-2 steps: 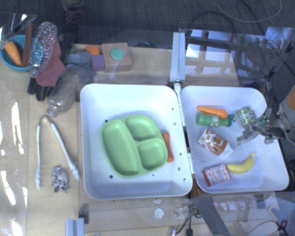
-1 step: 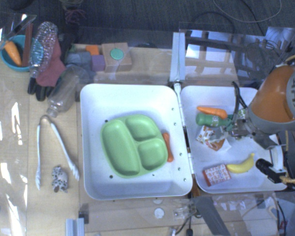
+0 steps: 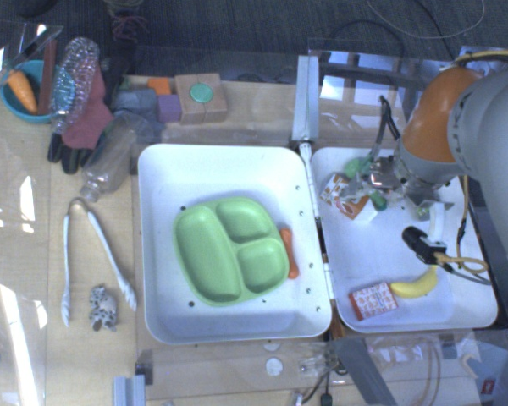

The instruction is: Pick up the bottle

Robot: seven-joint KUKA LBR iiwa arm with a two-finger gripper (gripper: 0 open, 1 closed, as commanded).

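Up front in the right bin there's a red packet and a banana. The left bin has a green plate with a carrot touching its right edge. Further back, the gripper sits over the right bin's far end, right by some wrappers. Can't tell if it's open or closed. The bottle is well apart from it, lying on its side on the bench, just off the left bin's far left corner.

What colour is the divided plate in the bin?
Light green; the plate shows best in the camera view.
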